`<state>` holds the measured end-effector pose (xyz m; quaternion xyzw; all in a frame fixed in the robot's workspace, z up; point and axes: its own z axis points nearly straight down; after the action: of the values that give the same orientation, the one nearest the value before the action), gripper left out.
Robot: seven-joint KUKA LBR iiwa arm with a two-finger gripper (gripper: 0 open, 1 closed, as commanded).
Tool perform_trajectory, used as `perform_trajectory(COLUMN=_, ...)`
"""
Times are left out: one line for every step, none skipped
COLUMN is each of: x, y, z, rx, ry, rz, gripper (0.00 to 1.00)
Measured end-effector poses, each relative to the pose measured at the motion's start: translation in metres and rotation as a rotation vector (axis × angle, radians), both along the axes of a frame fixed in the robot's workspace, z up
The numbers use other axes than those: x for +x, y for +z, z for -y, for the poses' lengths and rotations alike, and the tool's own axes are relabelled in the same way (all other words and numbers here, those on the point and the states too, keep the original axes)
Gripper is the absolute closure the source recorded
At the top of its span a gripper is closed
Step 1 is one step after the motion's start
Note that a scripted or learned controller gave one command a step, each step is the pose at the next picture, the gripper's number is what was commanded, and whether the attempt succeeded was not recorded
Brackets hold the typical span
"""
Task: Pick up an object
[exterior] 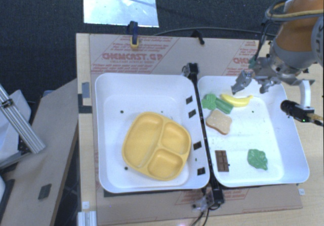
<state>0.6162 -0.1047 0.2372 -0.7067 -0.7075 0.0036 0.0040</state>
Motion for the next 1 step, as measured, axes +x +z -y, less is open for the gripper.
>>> perform_trajectory(x=0.0023, y=0.0075, z=-0.0002, rx=-0.001, ry=0.002, rz=0.012, gripper=0.0)
